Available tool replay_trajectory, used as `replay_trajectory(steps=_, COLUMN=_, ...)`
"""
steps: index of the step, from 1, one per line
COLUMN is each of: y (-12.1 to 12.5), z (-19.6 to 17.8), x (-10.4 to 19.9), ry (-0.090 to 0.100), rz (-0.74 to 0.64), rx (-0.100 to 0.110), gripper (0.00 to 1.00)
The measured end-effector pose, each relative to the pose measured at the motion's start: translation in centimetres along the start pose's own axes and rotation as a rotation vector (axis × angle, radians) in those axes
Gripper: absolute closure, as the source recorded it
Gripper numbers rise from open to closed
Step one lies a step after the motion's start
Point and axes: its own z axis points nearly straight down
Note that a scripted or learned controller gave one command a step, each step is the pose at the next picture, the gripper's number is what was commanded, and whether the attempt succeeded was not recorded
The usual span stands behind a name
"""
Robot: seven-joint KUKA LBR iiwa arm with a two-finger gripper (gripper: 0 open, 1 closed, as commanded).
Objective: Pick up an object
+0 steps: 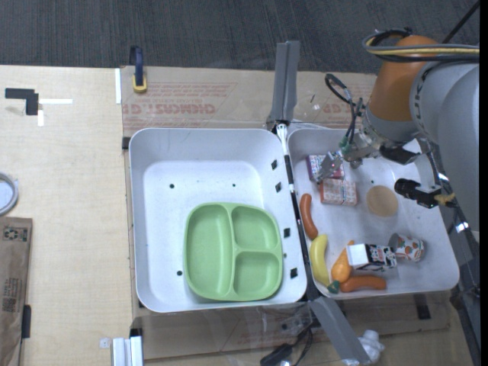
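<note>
Reaching into the right white bin (427, 280), the gripper (333, 166) is hovering over the small pink-and-white packet (338, 192), and you cannot tell its grip. Nothing is looking lifted: packet, yellow banana (318, 256) and orange carrot (364, 284) are lying on the bin floor.

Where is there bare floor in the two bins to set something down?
Left bin: bare floor above and left of the green divided plate. Right bin: a small patch between the tan disc and banana; its front is crowded.
</note>
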Motion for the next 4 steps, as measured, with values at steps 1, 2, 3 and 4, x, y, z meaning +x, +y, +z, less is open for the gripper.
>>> replay_trajectory(steps=1, y=-5.3, z=0.0, x=2.8, ry=-0.005, rz=0.056, rx=-0.015, gripper=0.00)
replay_trajectory(steps=2, y=-8.0, z=0.0, x=2.7, ry=-0.004, rz=0.113, rx=-0.014, gripper=0.00)
replay_trajectory(steps=3, y=-8.0, z=-0.9, x=2.6, ry=-0.004, rz=0.115, rx=-0.014, gripper=1.00)
replay_trajectory(steps=4, y=-8.0, z=-0.9, x=2.6, ry=-0.005, rz=0.116, rx=-0.014, gripper=0.00)
